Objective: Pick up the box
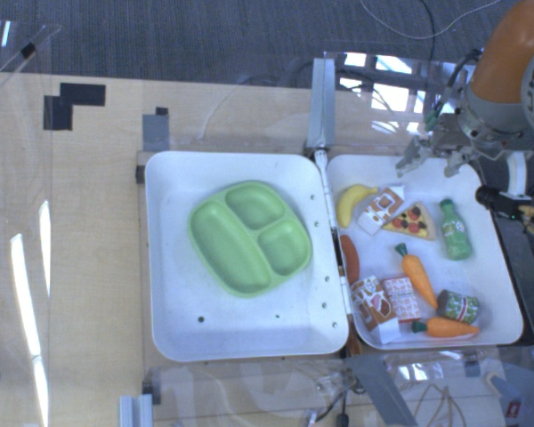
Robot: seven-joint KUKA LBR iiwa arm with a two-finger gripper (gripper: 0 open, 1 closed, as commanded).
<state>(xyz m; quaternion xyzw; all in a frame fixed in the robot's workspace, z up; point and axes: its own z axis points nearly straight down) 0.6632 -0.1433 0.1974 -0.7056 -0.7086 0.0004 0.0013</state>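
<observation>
A pale wooden bench (pixel 89 265) fills the near ground, with dark grey carpet (pixel 205 25) beyond it. A thin cable (pixel 409 12) loops across the carpet. Bright glare streaks the bench's left side.

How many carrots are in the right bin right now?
2. One carrot lies slanted mid-bin, just below the pizza slice. The other carrot lies flat at the bin's near edge, beside the green can. More could be hidden under other items.

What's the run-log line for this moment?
arm: over right white bin's far edge | tool: above bin, holding nothing | small red-and-white carton box: lying untouched between yellow banana and pizza slice
</observation>
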